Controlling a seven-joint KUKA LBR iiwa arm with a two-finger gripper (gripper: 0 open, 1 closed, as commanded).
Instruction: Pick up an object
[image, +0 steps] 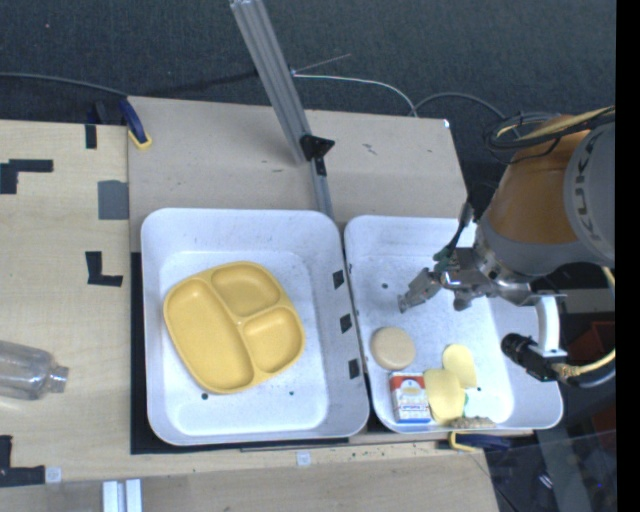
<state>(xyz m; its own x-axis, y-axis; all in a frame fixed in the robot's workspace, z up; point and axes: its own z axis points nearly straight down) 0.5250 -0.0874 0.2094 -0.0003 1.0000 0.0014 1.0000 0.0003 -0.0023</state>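
The right bin (400, 240) holds a tan round puck (393, 348), a small red and white box (408, 397) and two pale yellow soft pieces (452, 380) bunched at its front. My gripper (434, 300) hangs over the bin's middle, just above and to the right of the tan puck. It is open, its fingertips (408, 301) spread apart, and there is nothing between them. The grey and orange arm (545, 205) reaches in from the right.
A yellow divided plate (233, 325) lies in the left bin (160, 240). A slanted metal pole (282, 85) ends at the back of the ridge between the bins. A clear bottle (30, 370) lies on the wooden bench at far left.
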